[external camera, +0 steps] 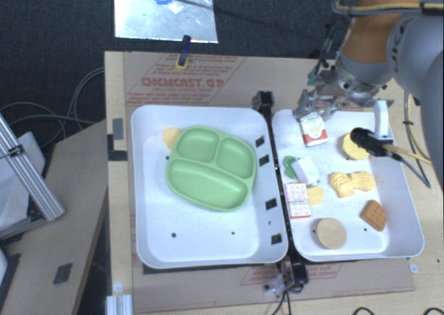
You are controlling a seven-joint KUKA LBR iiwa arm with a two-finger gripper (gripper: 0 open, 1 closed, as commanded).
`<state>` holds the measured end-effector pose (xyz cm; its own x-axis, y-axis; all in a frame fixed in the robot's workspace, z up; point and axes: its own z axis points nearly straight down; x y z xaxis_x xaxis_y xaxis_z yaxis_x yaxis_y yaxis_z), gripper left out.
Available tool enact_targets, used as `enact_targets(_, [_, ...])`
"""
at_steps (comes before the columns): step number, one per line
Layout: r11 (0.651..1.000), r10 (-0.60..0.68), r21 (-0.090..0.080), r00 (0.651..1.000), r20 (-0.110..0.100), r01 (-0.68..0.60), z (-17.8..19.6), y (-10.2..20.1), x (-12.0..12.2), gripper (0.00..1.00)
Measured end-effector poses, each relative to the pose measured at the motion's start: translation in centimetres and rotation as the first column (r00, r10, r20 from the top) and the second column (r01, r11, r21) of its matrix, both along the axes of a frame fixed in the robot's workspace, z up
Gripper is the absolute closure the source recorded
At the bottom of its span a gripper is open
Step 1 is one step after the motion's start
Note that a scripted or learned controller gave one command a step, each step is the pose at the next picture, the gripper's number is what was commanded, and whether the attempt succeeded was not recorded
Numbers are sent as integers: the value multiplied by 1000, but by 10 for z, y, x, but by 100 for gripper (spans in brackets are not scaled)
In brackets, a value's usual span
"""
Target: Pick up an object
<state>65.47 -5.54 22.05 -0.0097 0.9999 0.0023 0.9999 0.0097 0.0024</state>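
Bench seen from above. The two bins sit on a cardboard sheet printed in red; we read "CHEMCAST" and then letters too faint to make out. More red print shows at the sheet's near edge, but it is unreadable.

The arm reaches in from the right. The gripper is over the far left corner of the right bin. We cannot tell whether it is wide or closed.

A red-and-white carton lies directly below the gripper, at its tip. Whether they touch is unclear. The carton's label is too small to read.

Also in the right bin:
- a yellow disc to the right of the carton
- a small green-and-white piece near the left wall
- a flat white packet with red print, illegible, lying below that piece
- a lumpy yellow piece mid-bin
- a brown waffle
- a tan round disc near the front wall

The left bin holds a green divided tray. A yellow bit sits at the tray's far left corner.
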Motion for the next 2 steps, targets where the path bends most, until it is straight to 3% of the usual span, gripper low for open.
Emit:
enact_targets(1, [1000,0,0,1000,-2,0,-7,56,-11,100])
enact_targets(2, [1000,-4,-2,1000,-2,4,-4,55,-17,100])
